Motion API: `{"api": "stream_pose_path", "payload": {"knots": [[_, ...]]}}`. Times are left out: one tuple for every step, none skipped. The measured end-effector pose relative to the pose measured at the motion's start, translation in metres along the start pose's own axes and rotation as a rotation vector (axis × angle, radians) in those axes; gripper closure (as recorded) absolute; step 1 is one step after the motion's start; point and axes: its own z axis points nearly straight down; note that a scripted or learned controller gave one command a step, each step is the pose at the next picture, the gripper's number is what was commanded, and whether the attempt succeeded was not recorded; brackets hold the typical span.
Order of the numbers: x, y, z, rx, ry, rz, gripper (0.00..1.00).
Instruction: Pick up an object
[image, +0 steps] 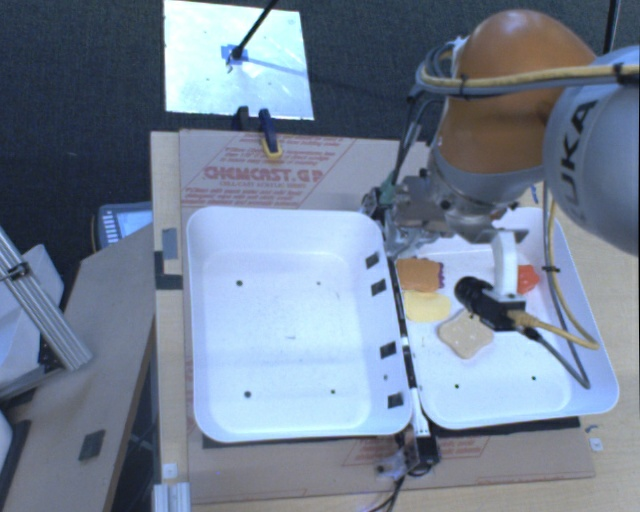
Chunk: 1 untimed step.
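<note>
Inside the right bin (520, 385) lie toast (466, 335) and cheese (428, 307).

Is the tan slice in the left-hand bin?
No, the tan slice lies in the right bin, just below the yellow piece.

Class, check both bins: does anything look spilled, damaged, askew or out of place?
Nothing stands out. The orange piece, yellow piece, tan slice and red piece all lie inside the right bin, none over its rim.
</note>
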Motion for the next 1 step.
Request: {"api": "stream_pose_path", "payload": {"knots": [[-0.0355,-0.0430,-0.1561,-0.022,-0.001,0.011,1.00]]}}
